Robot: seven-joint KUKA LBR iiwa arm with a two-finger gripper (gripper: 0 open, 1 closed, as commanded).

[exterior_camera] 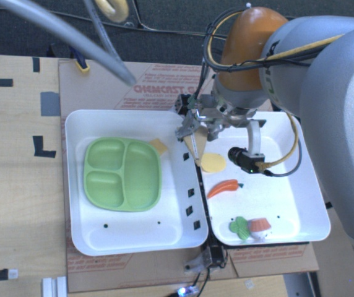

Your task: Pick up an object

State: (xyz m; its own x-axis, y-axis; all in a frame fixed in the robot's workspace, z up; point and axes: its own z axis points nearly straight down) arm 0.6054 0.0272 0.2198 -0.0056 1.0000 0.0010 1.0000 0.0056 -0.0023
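Note:
My gripper [194,142] hangs over the divider between the two bins, near their back edge. Just to its lower right in the right bin [288,193] lies a pale yellow round piece [213,163]. An orange carrot [223,188] rests in front of that. Close to the right bin's front wall sit a green leafy item [240,228] and a red and white item [260,225], side by side. A small yellow wedge [158,146] lies in the left bin, left of the gripper.
A green divided plate [122,173] takes up much of the left bin [133,237]. The arm's grey body and orange band [251,33] loom over the right bin's back and right side. A black cable fitting [245,159] dangles beside the yellow round piece.

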